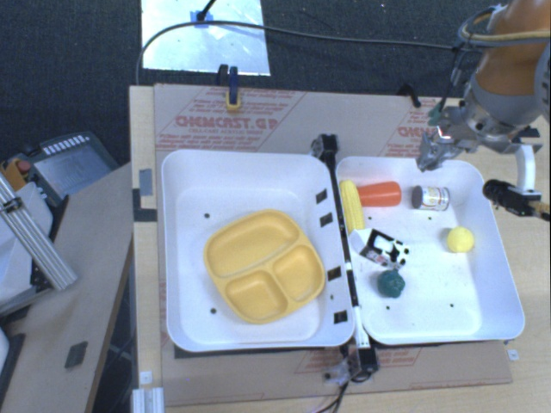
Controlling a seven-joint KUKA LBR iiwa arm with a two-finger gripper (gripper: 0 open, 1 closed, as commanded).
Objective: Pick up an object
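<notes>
Small teal ball (pixel 392 284) at right bin's (pixel 495 317) near side, pincer (pixel 430 156) above far rim, finger state cannot tell, nothing visibly held

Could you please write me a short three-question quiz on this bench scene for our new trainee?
1. True or false: the yellow divided tray lies in the right bin.
2. Which object lies nearest the hand? A) yellow ball B) small can C) green ball
3. What lies along the right bin's left wall, beside the orange cylinder?

Key: 1. False, it lies in the left bin. 2. B. 3. The corn cob.
</notes>
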